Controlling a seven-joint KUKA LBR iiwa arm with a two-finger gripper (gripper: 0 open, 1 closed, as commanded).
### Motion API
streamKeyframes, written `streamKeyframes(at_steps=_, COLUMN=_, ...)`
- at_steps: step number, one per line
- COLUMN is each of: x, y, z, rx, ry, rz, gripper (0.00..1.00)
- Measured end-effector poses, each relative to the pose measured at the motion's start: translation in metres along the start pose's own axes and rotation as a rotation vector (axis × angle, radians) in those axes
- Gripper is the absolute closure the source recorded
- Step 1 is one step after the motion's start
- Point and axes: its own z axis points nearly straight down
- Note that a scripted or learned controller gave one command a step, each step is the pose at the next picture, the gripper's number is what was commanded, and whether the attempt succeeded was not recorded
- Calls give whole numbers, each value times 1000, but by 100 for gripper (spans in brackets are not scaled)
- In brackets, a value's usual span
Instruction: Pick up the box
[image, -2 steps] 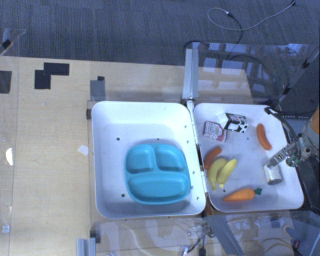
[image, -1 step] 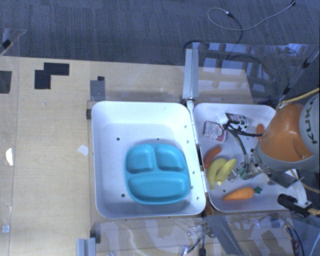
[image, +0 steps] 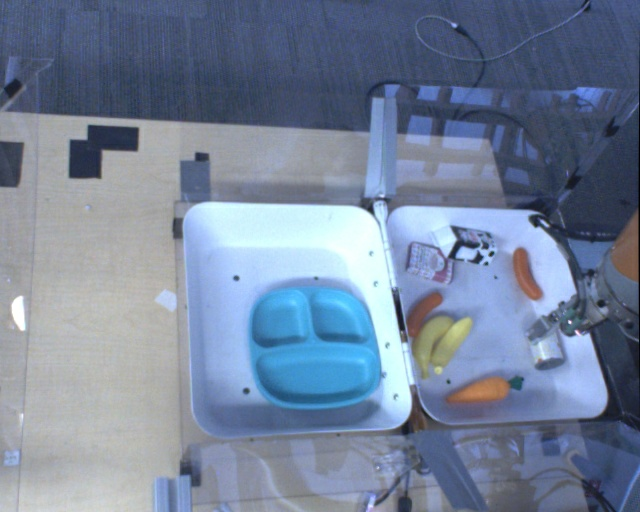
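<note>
A small pink box (image: 428, 262) lies flat in the back left part of the right bin (image: 500, 215). Touching its right corner is a black-and-white carton (image: 473, 246). My gripper (image: 563, 321) hangs low over the bin's right side, far to the right of both boxes, just above a silver can (image: 547, 351). Nothing from the bin is seen in its grasp. The grey arm with its orange band (image: 630, 250) comes in from the right edge.
The right bin also holds an orange sausage (image: 527, 273), a red sausage (image: 424, 306), yellow bananas (image: 441, 340) and a carrot (image: 482, 390). In the left bin (image: 215, 250) lies a blue divided tray (image: 314, 347). A ridge (image: 392, 300) separates the bins.
</note>
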Motion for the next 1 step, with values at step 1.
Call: streamKeyframes(at_steps=1, x=17, y=5, z=76, rx=8, ry=4, rz=737, gripper=100)
